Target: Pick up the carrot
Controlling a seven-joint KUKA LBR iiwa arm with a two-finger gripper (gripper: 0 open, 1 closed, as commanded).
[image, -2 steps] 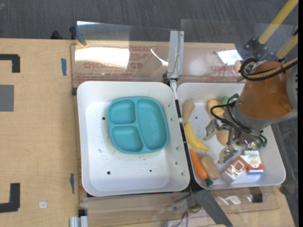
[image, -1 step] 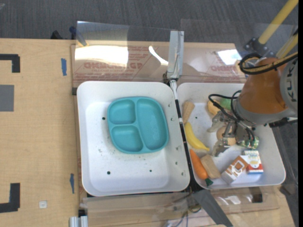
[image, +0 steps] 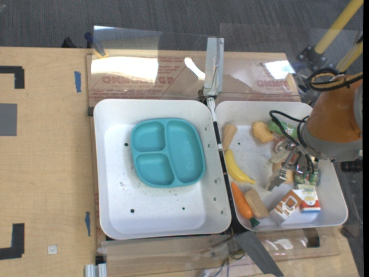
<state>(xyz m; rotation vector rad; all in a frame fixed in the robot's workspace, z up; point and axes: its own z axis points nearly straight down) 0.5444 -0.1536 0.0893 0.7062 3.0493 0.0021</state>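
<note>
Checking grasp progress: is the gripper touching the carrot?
Apart. The camera view shows bare white bin floor between the gripper and the carrot at the right bin's near edge.

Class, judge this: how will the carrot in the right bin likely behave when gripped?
The carrot looks like smooth, stiff plastic, so probably slippery. Its rounded, tapered shape may roll. It lies against a tan piece, which could crowd the gripper.
</note>
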